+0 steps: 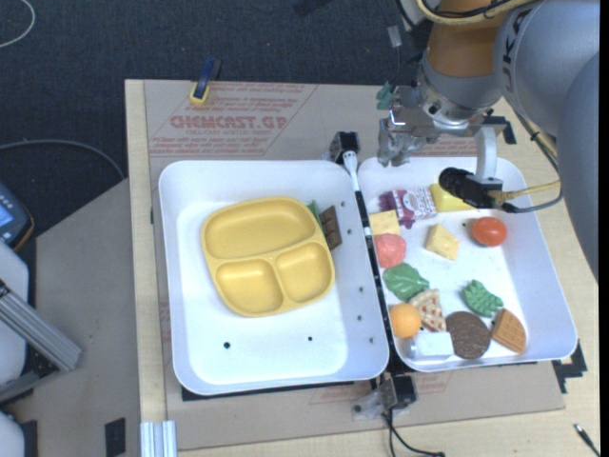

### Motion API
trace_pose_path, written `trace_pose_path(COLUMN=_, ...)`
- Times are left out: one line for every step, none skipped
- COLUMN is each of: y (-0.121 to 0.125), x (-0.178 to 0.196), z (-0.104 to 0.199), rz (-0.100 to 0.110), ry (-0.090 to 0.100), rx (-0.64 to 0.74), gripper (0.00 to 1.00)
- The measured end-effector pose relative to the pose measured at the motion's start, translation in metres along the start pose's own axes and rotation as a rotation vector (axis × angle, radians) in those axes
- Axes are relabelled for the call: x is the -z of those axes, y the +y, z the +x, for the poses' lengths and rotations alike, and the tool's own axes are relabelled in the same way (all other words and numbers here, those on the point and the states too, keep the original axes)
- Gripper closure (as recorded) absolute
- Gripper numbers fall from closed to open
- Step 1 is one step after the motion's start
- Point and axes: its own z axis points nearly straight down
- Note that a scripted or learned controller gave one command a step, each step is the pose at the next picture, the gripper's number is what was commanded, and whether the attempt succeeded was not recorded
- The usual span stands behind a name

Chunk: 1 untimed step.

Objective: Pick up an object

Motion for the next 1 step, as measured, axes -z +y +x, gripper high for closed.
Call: trace_pose_path(y=0.0108, x=-0.0151, z=-0.0061, rz=0.0, ry=-0.001, rx=-0.001, gripper=1.0)
